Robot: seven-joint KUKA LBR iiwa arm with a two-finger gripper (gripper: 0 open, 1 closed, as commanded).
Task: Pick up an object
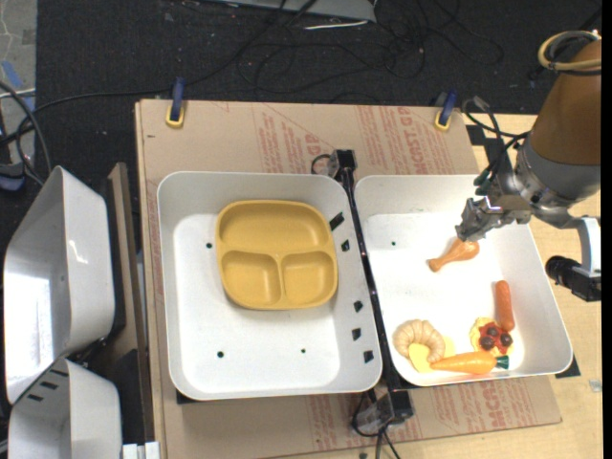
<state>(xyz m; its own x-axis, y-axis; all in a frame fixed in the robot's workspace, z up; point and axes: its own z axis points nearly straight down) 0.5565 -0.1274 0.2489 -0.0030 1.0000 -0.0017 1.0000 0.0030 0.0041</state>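
The gripper (475,226) hangs low in the right bin (545,285), just above a toy drumstick (453,253); its finger spread cannot be told from here

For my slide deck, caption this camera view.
Gripper above a drumstick toy in the right bin; yellow tray left.

The picture's right edge is cutting off the arm (570,113), while the claw (475,224) is covering the upper end of the chicken drumstick (453,254), its grip too small to judge.
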